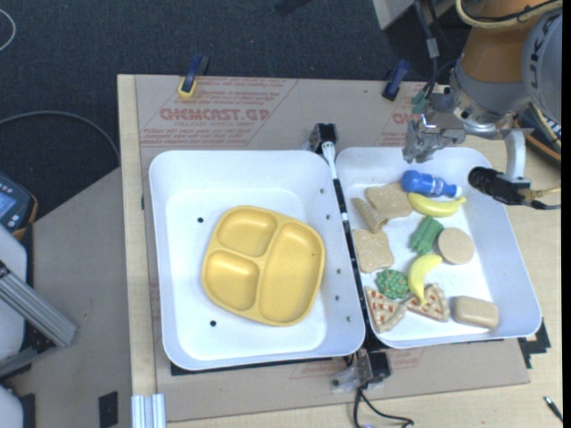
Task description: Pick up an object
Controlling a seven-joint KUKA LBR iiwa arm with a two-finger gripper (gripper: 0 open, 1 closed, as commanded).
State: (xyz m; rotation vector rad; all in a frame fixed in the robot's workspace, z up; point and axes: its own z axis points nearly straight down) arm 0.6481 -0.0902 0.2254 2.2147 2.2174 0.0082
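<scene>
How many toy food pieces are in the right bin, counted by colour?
Yellow: 2, curved plastic bananas
Blue: 1, small plastic bottle
Green: 2, long vegetable, round broccoli
Tan or brown: 5, bread-like pieces, e.g. flat toast slice
Red-checked: 2, waffle wedges
Total: 12

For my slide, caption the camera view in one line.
KUKA arm's gripper hovers at the far edge of the right bin of toy food, near a blue bottle; yellow divided plate sits in the left bin.
</scene>
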